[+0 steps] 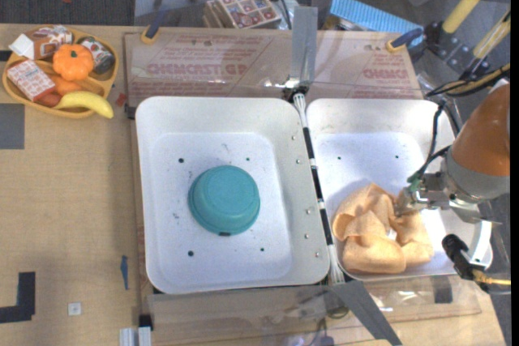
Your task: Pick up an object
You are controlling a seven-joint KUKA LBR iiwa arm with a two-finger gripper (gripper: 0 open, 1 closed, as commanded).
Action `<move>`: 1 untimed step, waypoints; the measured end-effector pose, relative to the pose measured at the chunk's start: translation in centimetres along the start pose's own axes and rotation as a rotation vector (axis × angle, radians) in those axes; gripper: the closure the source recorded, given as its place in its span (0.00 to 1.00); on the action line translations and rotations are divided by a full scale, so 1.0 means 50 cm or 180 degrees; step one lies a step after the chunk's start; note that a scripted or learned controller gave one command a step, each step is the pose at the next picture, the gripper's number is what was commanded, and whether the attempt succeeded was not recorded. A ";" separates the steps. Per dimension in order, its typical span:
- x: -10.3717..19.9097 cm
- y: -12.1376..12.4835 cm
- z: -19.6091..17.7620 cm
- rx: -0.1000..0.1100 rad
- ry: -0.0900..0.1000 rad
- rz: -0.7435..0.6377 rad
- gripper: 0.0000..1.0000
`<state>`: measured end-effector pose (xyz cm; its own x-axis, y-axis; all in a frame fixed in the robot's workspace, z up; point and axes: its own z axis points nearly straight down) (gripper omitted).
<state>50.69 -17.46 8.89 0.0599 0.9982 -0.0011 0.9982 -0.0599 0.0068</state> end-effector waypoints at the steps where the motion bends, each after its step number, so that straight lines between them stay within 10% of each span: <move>1: 0.031 -0.004 -0.003 0.0008 -0.0003 -0.0301 1.00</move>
<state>50.60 -15.90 9.03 -0.0345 0.9994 -0.0026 0.9994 0.0345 0.0042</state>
